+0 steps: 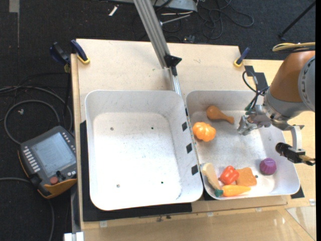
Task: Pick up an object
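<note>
Down front, carrot, red pepper and orange block crowd the right bin's six o'clock edge. Gripper hangs at two o'clock beside the drumstick, likely target; its spread I can't tell.

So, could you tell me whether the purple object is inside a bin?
Inside: the purple object lies on the right bin's floor near its right wall.

Grey arm with 1 broad orange band, black cables by the wrist, small metal gripper
</note>
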You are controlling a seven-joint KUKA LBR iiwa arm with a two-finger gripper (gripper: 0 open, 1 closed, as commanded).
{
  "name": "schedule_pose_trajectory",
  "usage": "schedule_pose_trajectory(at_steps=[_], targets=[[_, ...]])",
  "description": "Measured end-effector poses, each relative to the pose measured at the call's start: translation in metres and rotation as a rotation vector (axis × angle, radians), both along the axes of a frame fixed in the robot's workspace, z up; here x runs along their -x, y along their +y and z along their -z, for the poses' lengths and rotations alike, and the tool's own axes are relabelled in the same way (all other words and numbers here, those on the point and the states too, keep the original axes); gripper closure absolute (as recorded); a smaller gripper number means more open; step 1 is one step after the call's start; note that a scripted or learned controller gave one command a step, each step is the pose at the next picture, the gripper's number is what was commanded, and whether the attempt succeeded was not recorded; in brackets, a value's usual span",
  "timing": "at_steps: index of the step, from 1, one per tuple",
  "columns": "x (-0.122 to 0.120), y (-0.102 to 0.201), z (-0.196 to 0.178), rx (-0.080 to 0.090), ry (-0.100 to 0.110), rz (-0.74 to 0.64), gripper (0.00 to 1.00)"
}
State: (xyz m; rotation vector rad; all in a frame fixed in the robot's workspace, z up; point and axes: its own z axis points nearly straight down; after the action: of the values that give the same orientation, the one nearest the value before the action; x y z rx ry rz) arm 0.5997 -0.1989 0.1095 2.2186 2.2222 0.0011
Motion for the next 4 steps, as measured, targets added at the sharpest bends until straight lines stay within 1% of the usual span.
schedule_pose_trajectory(at_steps=[1,2,3,4], targets=[[0.002,0.007,-0.046,0.001,-0.004,-0.001,1.00],[-0.001,0.004,-0.110,0.002,-0.006,-0.002,1.00],[-0.002,0.004,-0.164,0.002,-0.006,-0.002,1.00],[-0.015,0.061,-0.157,-0.002,0.001,-0.007,1.00]])
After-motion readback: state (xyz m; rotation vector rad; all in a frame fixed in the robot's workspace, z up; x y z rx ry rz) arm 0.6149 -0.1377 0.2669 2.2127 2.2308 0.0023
